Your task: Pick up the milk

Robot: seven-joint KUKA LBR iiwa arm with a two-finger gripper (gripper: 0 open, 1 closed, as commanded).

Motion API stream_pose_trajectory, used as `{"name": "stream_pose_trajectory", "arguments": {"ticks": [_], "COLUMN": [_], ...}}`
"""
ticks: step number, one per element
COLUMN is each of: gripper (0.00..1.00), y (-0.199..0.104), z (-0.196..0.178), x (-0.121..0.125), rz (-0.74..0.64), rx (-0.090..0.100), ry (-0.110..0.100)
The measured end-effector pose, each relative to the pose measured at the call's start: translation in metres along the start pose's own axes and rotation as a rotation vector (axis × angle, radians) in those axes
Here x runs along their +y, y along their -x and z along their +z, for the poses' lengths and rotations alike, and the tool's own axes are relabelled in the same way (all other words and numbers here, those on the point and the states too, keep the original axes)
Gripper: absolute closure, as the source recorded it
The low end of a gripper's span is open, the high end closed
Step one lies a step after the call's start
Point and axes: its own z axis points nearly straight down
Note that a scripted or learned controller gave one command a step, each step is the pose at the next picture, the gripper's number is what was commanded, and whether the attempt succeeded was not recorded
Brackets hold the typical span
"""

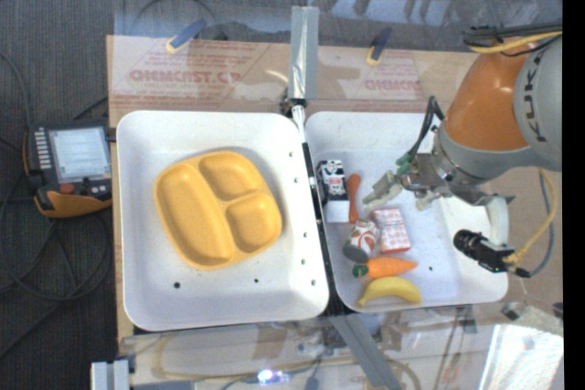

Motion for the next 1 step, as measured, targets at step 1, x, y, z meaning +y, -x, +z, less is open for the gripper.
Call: {"name": "stream_pose_trajectory", "arguments": {"ticks": [1], "gripper": [0.00], "y": [-0.0572], "z": [0.0045], "x": [0.0765], "rz": [-0.251], "rx": [-0.002], "ry": [0.001]}}
